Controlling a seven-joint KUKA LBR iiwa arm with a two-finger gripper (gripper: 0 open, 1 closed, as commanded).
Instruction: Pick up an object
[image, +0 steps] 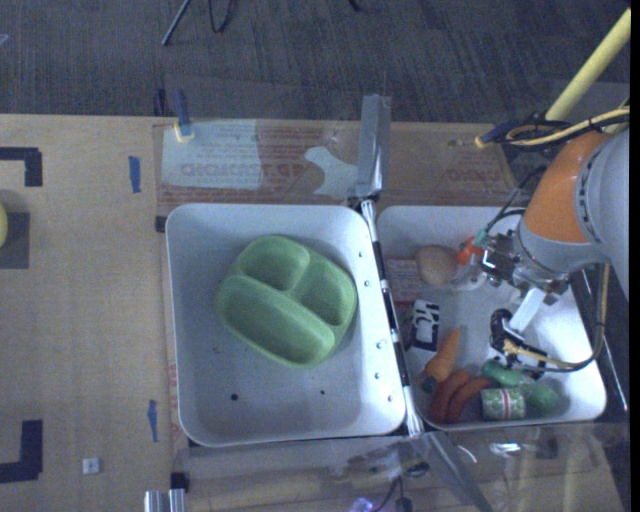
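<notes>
I see two bins side by side. In the left bin (200, 400) a plate (287, 298) lies alone, nearer the back. In the right bin (575, 320) a lump (437, 265) sits back left, a box (426, 325) before it by the left wall, a carrot (445, 355) just right of the box, and a can (503, 403) at the front.

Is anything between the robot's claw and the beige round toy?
Nothing visible. The gripper sits just right of the beige round toy in the right bin; the carrot lies lower, out of the way.
</notes>
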